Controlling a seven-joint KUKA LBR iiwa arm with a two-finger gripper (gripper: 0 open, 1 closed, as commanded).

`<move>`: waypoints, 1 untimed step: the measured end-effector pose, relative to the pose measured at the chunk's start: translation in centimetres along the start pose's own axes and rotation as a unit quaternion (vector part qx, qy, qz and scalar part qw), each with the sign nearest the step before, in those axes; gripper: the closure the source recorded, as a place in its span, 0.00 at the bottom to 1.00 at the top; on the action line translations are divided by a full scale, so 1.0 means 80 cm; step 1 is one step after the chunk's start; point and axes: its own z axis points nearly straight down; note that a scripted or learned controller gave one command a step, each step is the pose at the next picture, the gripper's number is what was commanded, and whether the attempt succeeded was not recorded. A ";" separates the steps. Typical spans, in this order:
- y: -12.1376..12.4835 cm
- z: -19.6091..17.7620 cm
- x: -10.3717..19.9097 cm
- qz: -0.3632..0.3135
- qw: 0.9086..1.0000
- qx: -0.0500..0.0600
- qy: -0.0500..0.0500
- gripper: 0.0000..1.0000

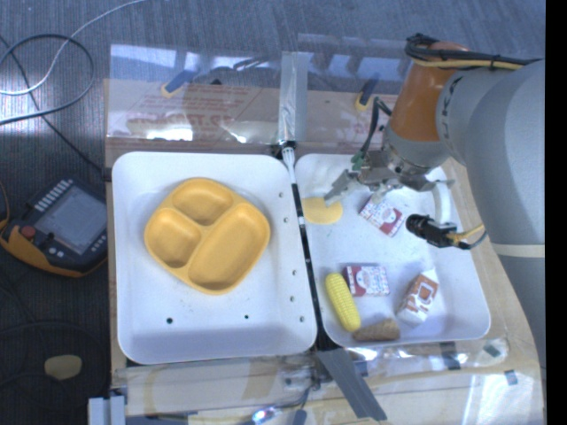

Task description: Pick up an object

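Nothing lifted yet, as far as can be judged: every candidate lies flat on the right bin [478,321] floor. Nearest the jaws [361,181], a red-and-white carton [382,214] just below and to their right, and a pale yellow disc [322,211] just below and to their left, neither one between the tips. Further below, well apart from the jaws: a second packet [367,280], corn [342,300], a small juice box [418,297], a brown potato-like lump [376,330].

Jaws spread part way, seemingly holding nothing, though glare and the wrist blur the tips. Low over the bin's upper end. Left to do: settle on one item, close, raise.

Across the divider, in the left bin [142,326], a yellow tray [207,234].
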 end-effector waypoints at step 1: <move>-0.098 0.010 -0.108 0.021 1.000 0.000 0.000 0.00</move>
